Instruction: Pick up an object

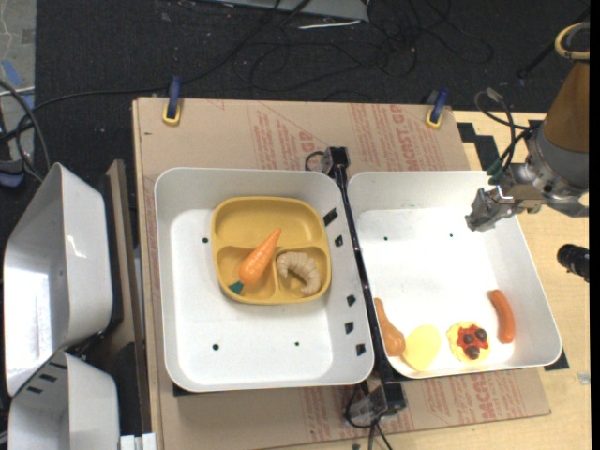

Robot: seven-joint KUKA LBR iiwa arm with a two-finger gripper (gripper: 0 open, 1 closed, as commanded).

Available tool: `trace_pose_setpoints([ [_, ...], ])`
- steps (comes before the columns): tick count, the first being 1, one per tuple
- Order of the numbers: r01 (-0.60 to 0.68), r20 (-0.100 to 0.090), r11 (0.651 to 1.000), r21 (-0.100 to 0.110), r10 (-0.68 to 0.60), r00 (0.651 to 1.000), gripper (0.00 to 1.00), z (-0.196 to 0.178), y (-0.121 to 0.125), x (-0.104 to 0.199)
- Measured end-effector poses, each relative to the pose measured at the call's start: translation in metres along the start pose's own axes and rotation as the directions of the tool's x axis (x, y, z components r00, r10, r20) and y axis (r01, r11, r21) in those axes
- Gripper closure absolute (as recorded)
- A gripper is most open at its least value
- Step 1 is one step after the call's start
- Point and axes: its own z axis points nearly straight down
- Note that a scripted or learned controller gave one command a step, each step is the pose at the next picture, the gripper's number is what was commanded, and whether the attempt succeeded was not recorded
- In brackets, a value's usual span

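Plainly the toys are sorted between the two bins: the left bin (187, 279) bears a yellow divided plate (272, 216) with a toy carrot (260, 257) and a shrimp (300, 271) lying in its lower compartments; the right bin (441, 261) keeps its pieces along the near wall, a drumstick (389, 327), a yellow disc (423, 346), a small tart (469, 339) and a sausage (503, 315), loose and ready to be picked; the gripper (487, 210) hangs over the far right part of that bin, well apart from them all; whether its jaws are spread or pressed together I cannot tell, and nothing is seen pinched in them
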Motion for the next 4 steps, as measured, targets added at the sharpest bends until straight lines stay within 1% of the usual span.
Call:
trace_pose_setpoints([
  [1,0.004,-0.003,1.0,0.004,-0.004,1.0,1.0,-0.006,0.011,0.05],
  [2,0.004,-0.003,1.0,0.007,-0.004,1.0,1.0,0.01,0.023,0.105],
  [4,0.005,-0.004,1.0,0.005,-0.005,1.0,1.0,0.035,0.055,0.214],
])
